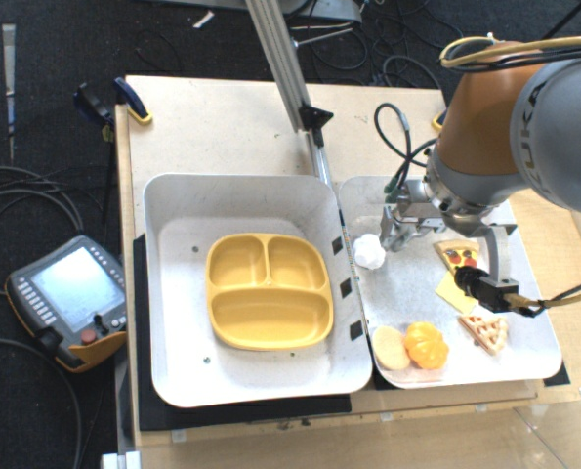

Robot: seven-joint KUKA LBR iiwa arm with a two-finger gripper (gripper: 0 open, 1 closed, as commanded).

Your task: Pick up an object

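Here, arm bent over right bin point(524, 360); claw point(399, 234) beside white ball point(369, 252), grip indiscernible.

Glossy yellow plastic tray point(269, 291), matt white bins point(173, 262), seemingly metal pole point(280, 52).

arm: reaching in from right, wrist bent down | gripper point(399, 234): lowered, pointing down

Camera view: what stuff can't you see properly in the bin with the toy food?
- Pincer: the arm's wrist covers it, so open or shut is unclear.
- Red and yellow piece: partly under the arm.
- Right bin: its back corner sits behind the arm.
- White lump: too small to identify.
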